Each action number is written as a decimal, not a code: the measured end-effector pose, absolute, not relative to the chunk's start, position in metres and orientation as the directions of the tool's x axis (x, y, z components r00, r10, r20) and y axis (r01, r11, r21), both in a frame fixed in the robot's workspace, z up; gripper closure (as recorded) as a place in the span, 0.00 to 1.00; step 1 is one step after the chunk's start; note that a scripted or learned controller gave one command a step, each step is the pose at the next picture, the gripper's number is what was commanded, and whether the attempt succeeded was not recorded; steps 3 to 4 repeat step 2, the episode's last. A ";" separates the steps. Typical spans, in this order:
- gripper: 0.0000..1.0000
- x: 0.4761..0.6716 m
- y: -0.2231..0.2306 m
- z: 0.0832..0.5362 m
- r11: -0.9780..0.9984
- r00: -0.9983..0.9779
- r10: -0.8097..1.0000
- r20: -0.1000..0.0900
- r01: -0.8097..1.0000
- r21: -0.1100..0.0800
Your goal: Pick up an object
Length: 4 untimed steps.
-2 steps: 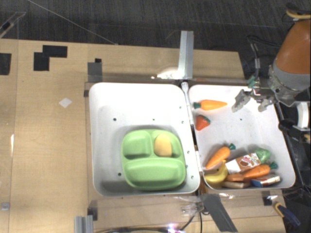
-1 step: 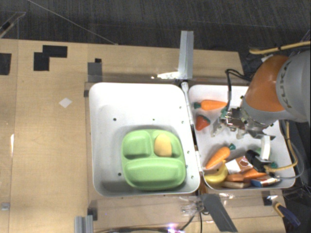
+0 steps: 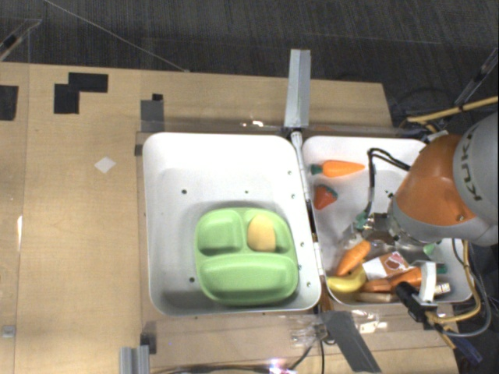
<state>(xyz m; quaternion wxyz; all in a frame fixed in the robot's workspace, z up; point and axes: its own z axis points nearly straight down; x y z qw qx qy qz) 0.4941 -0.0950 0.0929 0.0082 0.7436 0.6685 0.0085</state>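
The right bin (image 3: 343, 150) holds toy food: a carrot (image 3: 341, 167) near its far wall, a red strawberry (image 3: 323, 197) below it, a second carrot (image 3: 354, 255), a yellow banana (image 3: 348, 283) at the near edge, and an orange piece (image 3: 386, 284) beside a small white packet (image 3: 383, 267). My gripper (image 3: 382, 244) is low in this bin, over the second carrot and the packet, under the orange wrist band (image 3: 433, 189). The wrist hides its fingers.
The left bin (image 3: 168, 209) bears a green divided tray (image 3: 242, 275) with a yellow lemon-like fruit (image 3: 263, 233) in its upper right compartment. A metal post (image 3: 297, 88) stands behind the wall between the bins. Cables (image 3: 378, 162) loop off the wrist.
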 end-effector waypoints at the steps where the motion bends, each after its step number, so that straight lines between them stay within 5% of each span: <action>1: 1.00 0.497 -0.092 0.105 -0.102 0.102 0.995 0.007 0.994 0.029; 2: 1.00 0.543 -0.035 0.189 -0.062 0.062 0.998 0.001 0.998 0.004; 4: 1.00 0.543 -0.035 0.189 -0.062 0.062 0.998 0.001 0.998 0.004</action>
